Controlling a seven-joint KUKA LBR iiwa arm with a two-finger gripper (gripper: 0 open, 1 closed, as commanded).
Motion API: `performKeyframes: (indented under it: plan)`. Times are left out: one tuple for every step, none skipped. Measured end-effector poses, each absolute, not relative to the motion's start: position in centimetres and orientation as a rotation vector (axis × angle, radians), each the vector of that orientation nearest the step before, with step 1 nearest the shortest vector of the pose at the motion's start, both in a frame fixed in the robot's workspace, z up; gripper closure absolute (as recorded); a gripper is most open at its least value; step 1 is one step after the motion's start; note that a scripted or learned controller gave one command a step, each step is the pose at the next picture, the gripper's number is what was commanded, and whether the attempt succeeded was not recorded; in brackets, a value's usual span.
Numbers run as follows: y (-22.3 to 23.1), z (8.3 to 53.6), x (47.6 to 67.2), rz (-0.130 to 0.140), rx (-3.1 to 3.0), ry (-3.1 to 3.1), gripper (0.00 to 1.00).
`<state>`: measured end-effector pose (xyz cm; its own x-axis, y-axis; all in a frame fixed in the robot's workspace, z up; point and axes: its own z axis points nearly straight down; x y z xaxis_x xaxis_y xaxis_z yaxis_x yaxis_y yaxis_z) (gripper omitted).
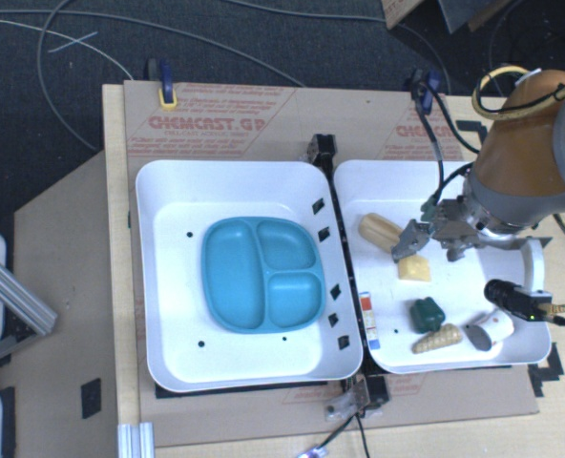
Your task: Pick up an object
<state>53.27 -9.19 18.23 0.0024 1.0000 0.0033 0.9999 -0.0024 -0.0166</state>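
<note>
Left of centre: shallow white plastic bin (158, 256) cradling a glossy blue three-compartment plate (261, 273), flat. Right bin (383, 184): loose candidates — tan rounded cylinder (379, 229), pale yellow block (415, 269), dark green lump (427, 313), ridged beige cone (438, 339). Above the block, two-finger gripper (426, 238) — spread, grasping nothing, apparently poised for it.

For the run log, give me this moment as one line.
arm: over right bin | gripper: above pale block, nothing seen held | nearby: wooden peg, green block | left bin: blue divided plate
</note>
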Motion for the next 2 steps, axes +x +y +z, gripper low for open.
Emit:
performKeyframes:
  plan:
    - [-9.2, 19.0, 53.6, 0.000, -2.219, -2.220, 0.00]
    - [-9.9, 13.6, 53.0, 0.002, -2.219, -2.218, 0.00]
